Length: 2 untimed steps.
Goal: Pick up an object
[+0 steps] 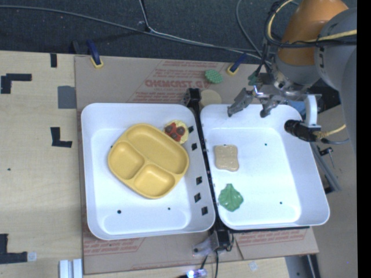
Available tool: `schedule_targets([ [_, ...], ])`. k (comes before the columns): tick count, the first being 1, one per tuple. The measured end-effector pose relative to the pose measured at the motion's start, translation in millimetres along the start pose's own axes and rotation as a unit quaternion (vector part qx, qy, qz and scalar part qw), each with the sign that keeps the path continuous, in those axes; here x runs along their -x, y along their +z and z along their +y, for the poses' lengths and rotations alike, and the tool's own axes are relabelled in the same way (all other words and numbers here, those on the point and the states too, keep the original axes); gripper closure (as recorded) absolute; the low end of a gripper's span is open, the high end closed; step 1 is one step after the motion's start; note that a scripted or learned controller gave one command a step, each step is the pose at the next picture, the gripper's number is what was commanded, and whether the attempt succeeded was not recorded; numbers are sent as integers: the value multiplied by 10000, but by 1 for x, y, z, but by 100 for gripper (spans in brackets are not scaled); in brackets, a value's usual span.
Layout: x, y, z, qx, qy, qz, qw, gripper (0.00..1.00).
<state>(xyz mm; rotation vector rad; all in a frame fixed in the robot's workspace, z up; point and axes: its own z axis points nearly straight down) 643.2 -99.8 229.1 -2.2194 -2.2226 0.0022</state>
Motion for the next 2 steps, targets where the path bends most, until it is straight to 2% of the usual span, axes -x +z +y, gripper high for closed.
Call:
schedule_targets([
  [1,-2,64,1,-22,-2,-1,10000,0],
  [2,-2,110,-6,-17,-2,-1,10000,0],
])
